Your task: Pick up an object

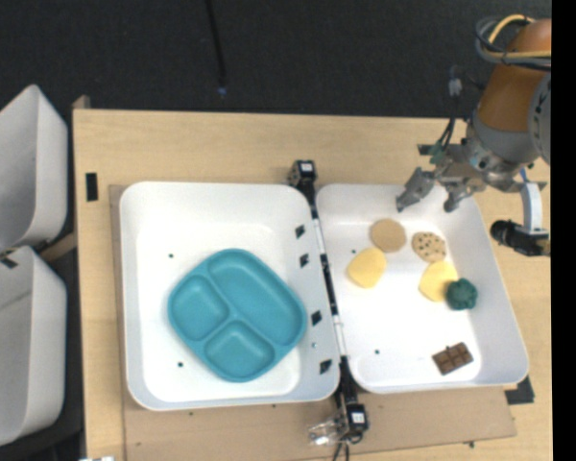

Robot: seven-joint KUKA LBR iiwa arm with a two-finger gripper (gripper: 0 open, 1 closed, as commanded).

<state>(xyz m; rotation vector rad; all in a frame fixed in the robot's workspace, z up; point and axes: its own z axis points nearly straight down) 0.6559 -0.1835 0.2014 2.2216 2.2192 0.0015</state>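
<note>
My gripper (431,194) hangs open over the back edge of the right bin (403,353), with nothing between its two fingers. Just below it in the bin lie a tan round cookie (388,234) and a chocolate-chip cookie (428,247). Further forward sit a yellow lump (367,268), a second yellow piece (437,279) and a dark green piece (462,294) touching it. A brown chocolate square (452,358) lies near the bin's front right corner.
The left bin (144,229) holds a blue divided plate (234,313). A ridge with black clips (319,257) separates the two bins. The wooden bench (211,142) surrounds them, with white seat-like shapes (19,171) to the far left.
</note>
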